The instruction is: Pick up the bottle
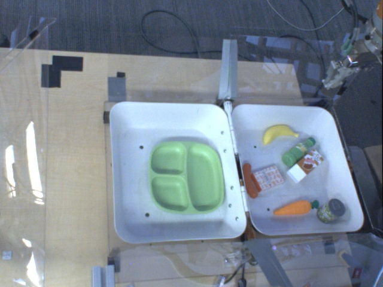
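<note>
The bottle (pixel 297 152) is green with a darker cap and lies on its side in the right bin (pixel 335 130), just right of the bin's middle. It touches a small white and red carton (pixel 306 165) on its lower right. My gripper (pixel 339 73) hangs at the far top right, beyond the right bin's back corner and well away from the bottle. Nothing shows between it and the bench.
Around the bottle in the right bin lie a yellow banana (pixel 279 133), a pink wafer pack (pixel 267 177), a red sausage (pixel 251 180), an orange carrot (pixel 294 208) and a small grey-lidded jar (pixel 330 210). In the left bin (pixel 125 160) sits a green divided plate (pixel 184 176).
</note>
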